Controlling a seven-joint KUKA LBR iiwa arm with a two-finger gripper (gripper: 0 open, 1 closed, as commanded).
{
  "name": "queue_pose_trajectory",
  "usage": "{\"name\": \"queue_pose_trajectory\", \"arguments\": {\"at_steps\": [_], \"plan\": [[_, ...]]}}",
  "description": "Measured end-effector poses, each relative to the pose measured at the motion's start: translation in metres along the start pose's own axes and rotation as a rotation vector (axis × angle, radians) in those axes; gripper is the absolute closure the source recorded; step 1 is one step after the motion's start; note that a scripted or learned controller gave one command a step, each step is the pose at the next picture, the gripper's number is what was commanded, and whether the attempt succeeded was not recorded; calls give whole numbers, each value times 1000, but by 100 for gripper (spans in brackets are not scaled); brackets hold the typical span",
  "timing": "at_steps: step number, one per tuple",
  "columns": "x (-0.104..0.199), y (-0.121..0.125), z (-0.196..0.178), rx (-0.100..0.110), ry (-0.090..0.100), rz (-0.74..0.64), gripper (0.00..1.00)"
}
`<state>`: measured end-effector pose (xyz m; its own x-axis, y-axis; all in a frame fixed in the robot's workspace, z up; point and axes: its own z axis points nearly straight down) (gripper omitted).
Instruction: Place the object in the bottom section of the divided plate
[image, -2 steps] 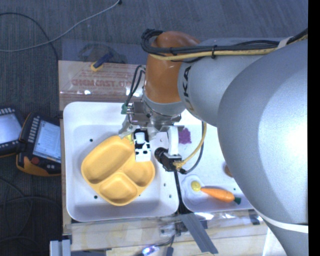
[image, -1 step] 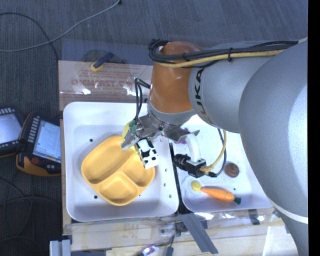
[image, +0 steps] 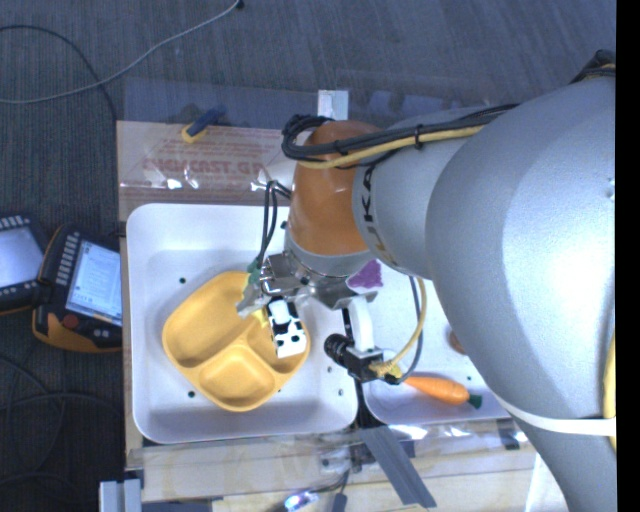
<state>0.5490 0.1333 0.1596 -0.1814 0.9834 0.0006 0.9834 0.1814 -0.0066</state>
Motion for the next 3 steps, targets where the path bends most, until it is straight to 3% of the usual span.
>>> {"name": "queue_pose_trajectory", "arguments": {"at_steps": [1, 2, 3], "plan": [[0, 0, 0, -1, 0, 0, 0], [-13, 6, -46, -4, -3, 499, 0], [-26, 4, 2, -2, -5, 597, 0]]}}
